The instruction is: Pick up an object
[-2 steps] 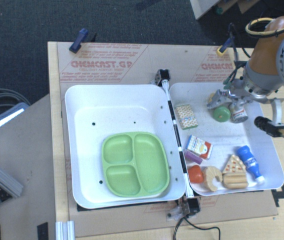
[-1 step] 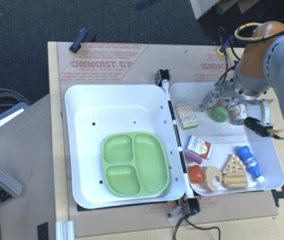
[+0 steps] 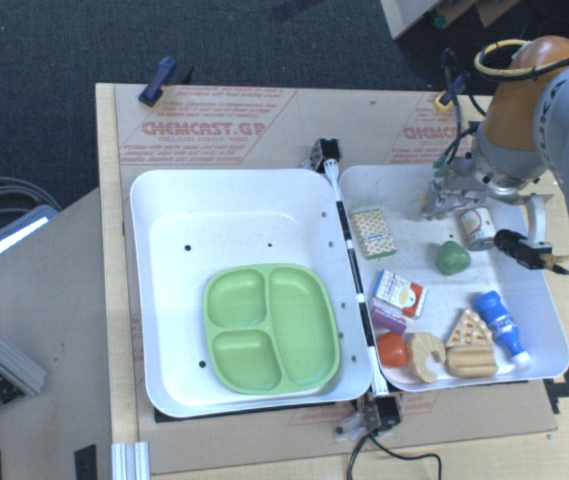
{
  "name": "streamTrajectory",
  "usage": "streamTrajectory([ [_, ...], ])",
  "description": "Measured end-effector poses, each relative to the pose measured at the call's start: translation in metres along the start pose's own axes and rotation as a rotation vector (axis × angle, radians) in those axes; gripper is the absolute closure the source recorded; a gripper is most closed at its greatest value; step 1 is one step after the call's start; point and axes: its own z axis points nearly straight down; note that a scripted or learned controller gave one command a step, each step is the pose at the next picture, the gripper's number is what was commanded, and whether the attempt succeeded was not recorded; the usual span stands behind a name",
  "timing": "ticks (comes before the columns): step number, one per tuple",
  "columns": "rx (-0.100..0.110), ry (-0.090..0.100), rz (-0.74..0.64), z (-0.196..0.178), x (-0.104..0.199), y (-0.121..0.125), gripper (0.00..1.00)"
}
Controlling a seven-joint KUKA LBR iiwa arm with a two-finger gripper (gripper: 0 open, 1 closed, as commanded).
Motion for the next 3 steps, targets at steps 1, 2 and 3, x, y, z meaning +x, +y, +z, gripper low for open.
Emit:
streamTrajectory([
  [1,0.001,0.000,0.000,0.000,0.000,0.000,0.00],
  [2,0.000,0.000,0.003,-0.017,-0.044,0.010,0.00],
  [3,0.004,0.002,0.002,0.011,0.004,0.010,0.00],
])
